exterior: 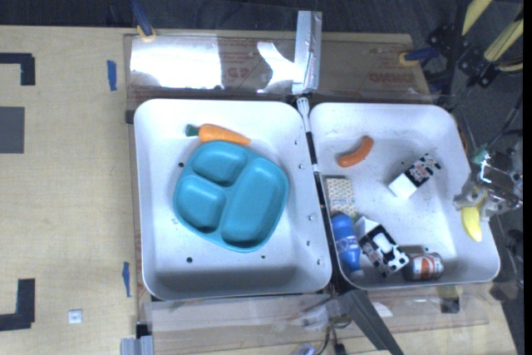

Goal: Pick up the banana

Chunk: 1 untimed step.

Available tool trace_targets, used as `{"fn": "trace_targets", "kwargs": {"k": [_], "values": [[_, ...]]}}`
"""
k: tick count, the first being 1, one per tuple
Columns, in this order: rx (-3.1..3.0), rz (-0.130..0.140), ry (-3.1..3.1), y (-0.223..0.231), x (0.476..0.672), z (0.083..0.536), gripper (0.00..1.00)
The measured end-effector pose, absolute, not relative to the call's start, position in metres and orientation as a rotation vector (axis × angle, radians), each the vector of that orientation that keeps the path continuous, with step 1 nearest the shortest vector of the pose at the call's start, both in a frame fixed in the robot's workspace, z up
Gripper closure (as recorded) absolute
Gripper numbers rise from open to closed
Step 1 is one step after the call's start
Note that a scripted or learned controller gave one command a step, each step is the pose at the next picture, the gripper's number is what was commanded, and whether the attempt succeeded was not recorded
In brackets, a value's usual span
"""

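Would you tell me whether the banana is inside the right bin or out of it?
At its edge: the banana hangs by the right bin's right rim, under the gripper.

Left bin (158, 204): tray (231, 195), carrot (218, 133) behind it. Right bin (440, 125): sausage (356, 151) behind, bottle (345, 241) and can (425, 265) in front, banana (471, 220) at right edge.

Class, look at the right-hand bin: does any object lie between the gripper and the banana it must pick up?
Nothing visible does. The gripper hangs at the right bin's right edge, directly above the banana; the other items lie further left.
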State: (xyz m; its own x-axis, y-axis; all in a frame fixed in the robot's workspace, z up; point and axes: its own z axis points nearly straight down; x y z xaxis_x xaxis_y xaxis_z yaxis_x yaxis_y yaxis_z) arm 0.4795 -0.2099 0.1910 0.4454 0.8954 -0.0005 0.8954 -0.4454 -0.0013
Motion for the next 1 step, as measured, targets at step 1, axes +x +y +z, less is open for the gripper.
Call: {"fn": "trace_targets", "kwargs": {"k": [1], "values": [[-2.717,0.002,-1.578,-0.1238,0.5132,0.1987,1.0]]}}
